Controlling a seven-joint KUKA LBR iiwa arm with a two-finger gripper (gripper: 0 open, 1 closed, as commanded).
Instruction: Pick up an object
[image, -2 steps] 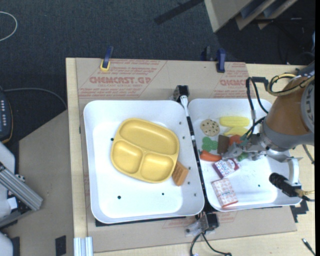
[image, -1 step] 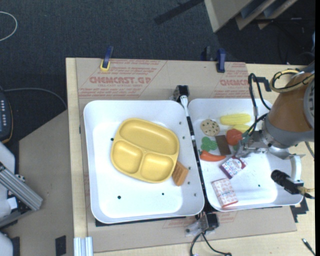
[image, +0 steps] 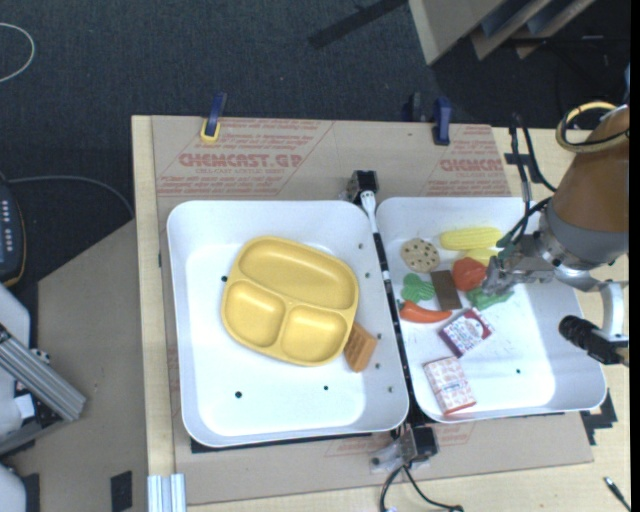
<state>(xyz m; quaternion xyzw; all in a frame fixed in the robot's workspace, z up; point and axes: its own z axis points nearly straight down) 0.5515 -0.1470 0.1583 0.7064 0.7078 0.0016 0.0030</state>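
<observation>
Camera view has the gripper (image: 497, 280) low in the right bin (image: 570, 385) among toy food by its far edge; whether its jaws grip anything I cannot tell, so nothing looks lifted yet.

A wooden board (image: 300, 150) printed with red lettering carries two white bins. A blue clamp with a yellow tip (image: 212, 118) grips the board's far edge toward its left corner, and a second blue clamp (image: 441, 118) grips the same edge further right. Dark carpet (image: 150, 50) surrounds the board, with a thin cable (image: 15, 45) looping at the far left.
</observation>
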